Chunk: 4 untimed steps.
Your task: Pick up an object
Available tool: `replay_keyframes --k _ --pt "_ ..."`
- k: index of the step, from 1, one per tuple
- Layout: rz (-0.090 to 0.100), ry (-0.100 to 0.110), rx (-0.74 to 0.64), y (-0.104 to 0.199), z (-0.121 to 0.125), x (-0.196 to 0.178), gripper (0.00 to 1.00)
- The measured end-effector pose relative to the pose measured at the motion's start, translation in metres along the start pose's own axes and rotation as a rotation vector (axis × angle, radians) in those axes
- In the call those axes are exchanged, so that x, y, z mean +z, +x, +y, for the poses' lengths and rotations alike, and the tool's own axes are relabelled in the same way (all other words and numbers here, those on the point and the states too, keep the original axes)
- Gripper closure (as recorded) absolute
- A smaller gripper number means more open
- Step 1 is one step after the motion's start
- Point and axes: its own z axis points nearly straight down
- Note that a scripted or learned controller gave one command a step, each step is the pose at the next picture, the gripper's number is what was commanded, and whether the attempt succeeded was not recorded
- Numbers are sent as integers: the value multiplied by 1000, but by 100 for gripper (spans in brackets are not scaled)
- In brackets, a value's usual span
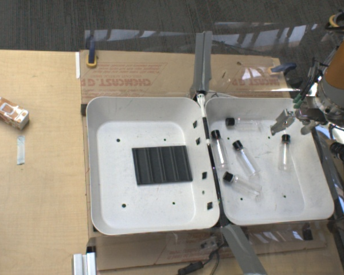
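Several clear tubes with black caps lie in the right bin [309, 208]. One tube [284, 152] lies upright in the view at the bin's right, its cap toward the far side. Another tube [244, 159] slants through the middle, a third [217, 148] runs along the left wall, one [241, 185] lies lower down, and one [243, 123] rests near the far wall. My gripper [292, 125] hangs over the bin's far right part, just above the capped end of the right tube. Its fingers stand open with nothing between them.
The left bin [103, 199] holds a black ribbed tray [161, 165] at its middle. A metal divider [203, 62] runs between the bins at the back. On the bench at far left sit a small carton [10, 113] and a flat strip [20, 152].
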Motion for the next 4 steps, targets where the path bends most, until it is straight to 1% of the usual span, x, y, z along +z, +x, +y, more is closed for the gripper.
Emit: replay_keyframes --k 1,2,3,4 --pt "14 0 1 -29 12 108 0" --pt "6 -1 3 -33 12 98 100" --pt "-1 -2 -29 46 5 -18 100" --pt "-1 -1 -20 108 39 7 100"
